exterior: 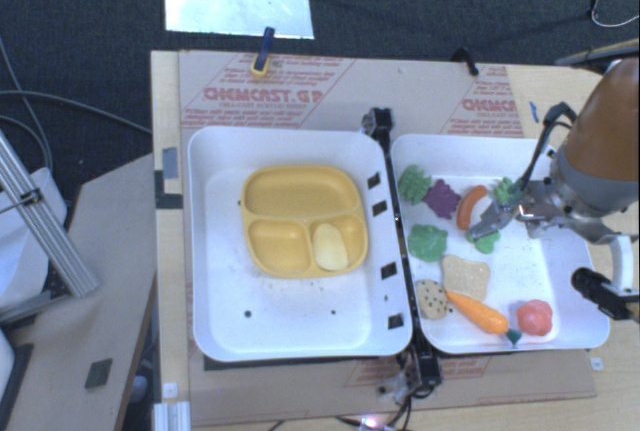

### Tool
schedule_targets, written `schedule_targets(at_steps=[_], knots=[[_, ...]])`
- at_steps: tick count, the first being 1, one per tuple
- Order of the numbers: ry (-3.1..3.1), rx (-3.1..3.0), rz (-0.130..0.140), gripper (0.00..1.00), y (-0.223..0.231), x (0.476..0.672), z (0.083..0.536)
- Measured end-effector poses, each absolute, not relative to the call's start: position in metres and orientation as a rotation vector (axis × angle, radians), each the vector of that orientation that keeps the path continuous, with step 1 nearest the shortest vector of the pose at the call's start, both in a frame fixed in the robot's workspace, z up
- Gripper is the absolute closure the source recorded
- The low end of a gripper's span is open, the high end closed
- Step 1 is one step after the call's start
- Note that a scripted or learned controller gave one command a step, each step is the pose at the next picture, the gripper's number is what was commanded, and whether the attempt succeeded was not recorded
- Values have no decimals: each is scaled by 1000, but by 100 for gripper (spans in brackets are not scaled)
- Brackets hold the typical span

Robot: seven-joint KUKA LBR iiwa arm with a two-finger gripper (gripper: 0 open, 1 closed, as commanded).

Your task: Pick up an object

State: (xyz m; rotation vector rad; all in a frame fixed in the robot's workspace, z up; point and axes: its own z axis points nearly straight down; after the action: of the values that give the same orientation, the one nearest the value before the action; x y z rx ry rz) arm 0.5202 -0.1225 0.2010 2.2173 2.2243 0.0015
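Fingers (492, 219) of the grey arm hang low over the right bin (570, 331), and at this slant I cannot tell whether they are spread or pressed together, nor whether anything sits between them. They sit right at a small green piece (487, 241) and just beside an orange sausage-shaped toy (469, 206), with another green bit (506, 188) at their upper side. My reading is that the reach is at the grasp stage, not the lift: the next move calls for a sure pinch on one piece and a straight rise clear of its neighbours. Crowding is the hazard here, since a purple grape cluster (441, 198), a green leafy toy (414, 183) and a broccoli-like piece (428, 241) lie near to the left, and a nudge could scatter them. Further down the same bin lie a slice of bread (465, 276), a cookie (432, 299), a carrot (478, 313) and a red tomato (535, 317). Well apart, the left bin (225, 319) carries a yellow divided tray (300, 217) with a pale egg-like piece (330, 246) in its lower right compartment. Both bins rest on the table (330, 89).
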Motion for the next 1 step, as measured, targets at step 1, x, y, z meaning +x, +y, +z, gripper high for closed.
schedule_targets(at_steps=[1], knots=[[2217,2226,-5,0,-188,537,78]])
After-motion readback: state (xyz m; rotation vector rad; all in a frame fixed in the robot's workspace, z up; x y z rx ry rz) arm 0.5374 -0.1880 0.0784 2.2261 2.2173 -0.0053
